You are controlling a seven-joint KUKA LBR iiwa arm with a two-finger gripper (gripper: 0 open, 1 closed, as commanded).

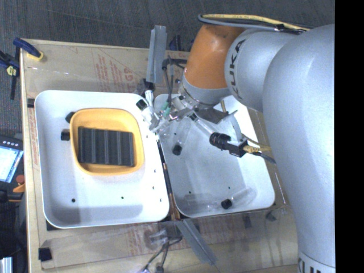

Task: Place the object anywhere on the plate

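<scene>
You can read one clear mark: "KUKA", in dark letters on the grey arm [267, 56] casing, just right of the orange band [207, 56], at about 1 o'clock from frame centre; the letters run sideways. The bench board [108, 61] carries faint red print, at about 11 o'clock above the left bin and again at about 6 o'clock below it, too small and washed out to read. The small screen [8, 162] at 9 o'clock is illegible.
</scene>
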